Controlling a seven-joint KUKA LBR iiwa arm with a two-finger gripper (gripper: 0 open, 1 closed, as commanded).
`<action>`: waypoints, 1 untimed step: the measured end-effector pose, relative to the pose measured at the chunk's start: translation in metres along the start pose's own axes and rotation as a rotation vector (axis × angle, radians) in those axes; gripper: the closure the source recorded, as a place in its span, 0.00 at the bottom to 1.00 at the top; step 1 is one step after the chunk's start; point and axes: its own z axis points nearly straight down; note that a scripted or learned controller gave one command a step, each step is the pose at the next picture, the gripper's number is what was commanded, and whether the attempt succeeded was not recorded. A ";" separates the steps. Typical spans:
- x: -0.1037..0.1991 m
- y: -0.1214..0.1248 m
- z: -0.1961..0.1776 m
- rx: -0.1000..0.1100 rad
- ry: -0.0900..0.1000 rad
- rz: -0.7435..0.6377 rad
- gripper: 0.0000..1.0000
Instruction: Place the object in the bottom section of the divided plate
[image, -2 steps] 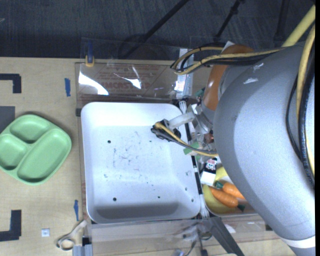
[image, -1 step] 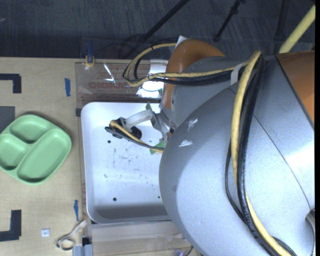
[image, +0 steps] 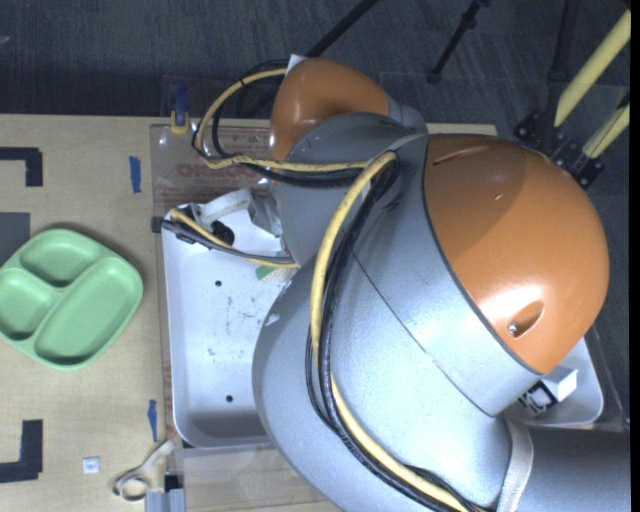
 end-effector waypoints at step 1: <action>0.034 -0.019 0.020 0.001 0.001 -0.051 1.00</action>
